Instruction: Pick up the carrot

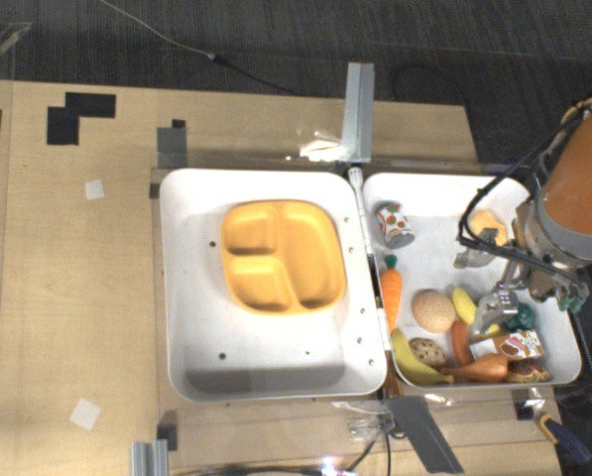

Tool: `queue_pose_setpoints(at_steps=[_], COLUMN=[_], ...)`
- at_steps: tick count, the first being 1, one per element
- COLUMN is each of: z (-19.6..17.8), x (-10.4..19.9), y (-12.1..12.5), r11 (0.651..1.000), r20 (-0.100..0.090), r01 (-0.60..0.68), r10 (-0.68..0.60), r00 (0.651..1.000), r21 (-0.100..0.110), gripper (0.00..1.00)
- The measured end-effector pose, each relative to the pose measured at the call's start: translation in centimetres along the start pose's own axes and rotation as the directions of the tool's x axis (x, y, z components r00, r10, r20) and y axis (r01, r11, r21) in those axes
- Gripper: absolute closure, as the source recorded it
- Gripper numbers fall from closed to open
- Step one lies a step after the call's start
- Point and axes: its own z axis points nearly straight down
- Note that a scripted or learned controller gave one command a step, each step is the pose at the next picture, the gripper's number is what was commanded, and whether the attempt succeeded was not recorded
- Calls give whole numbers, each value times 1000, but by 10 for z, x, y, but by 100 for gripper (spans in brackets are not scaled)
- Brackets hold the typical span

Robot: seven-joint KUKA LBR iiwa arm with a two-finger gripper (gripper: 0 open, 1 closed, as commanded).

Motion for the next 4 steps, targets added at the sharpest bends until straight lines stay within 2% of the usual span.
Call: queue_pose_setpoints(at_steps=[1, 3, 4], z=[131, 138, 138], x=[-14, -17, -16], y=[22, 23, 23], r11=[997, 996, 991], r20=[14, 12, 17], r01=[77, 93, 136], r10=[-77, -93, -136], r00=[997, 996, 991], r21=[2, 2, 4], gripper=[0, 0, 0])
